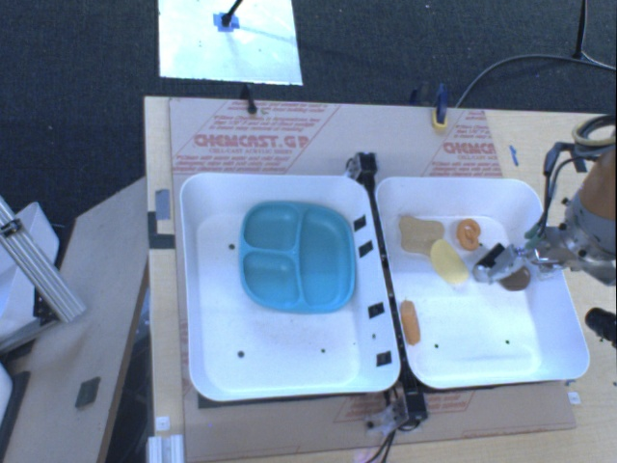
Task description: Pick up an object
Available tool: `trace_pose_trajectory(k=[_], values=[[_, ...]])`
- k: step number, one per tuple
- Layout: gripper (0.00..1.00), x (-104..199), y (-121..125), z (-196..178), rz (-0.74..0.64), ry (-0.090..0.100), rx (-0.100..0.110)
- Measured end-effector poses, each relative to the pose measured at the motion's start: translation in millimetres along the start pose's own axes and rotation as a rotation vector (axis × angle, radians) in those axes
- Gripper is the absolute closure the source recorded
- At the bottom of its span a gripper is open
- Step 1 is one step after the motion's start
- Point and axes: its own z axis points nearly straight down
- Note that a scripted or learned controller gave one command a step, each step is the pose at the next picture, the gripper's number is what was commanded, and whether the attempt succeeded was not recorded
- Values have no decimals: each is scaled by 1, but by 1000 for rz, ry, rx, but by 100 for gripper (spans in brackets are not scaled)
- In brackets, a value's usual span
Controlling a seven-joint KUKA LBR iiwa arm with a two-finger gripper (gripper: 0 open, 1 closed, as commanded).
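Where the arm point(593, 215) came in over the right bin's point(554, 350) right wall, its gripper point(494, 263) sat low above the bin floor, pointing toward the bin's middle. Whether its tips were apart or together could not be told, because they were small and blurred. Just right of the tips, partly under the wrist, lay a dark brown object point(517, 280) on the bin floor; nothing showed it between the tips. Just left of the gripper lay a pale yellow oval piece point(447, 261), tilted, close to the tips, though contact could not be judged. Beyond it, toward the bin's far edge, a tan flat piece point(419, 233) lay beside the yellow one, and a small orange ring-shaped item point(469, 232) lay to its right, near the far wall. A small orange carrot-like piece point(411, 322) lay by the bin's left wall, toward the near edge, well apart from the others.

The left bin point(217, 355) touched the right one along a shared middle edge marked with black tabs point(371, 278). A blue divided plate point(295, 257) rested near its middle, toward the far edge. Both bins stood on a brown printed board point(289, 133) on the bench.
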Motion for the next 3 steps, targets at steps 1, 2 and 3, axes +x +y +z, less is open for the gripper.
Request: trace_pose_trajectory(k=[1, 2, 3], values=[[0, 0, 3, -6, -3, -3, -12], [0, -4, -3, 52, 0, -2, -9], [0, -4, -2, 96, 1, -3, -11]])
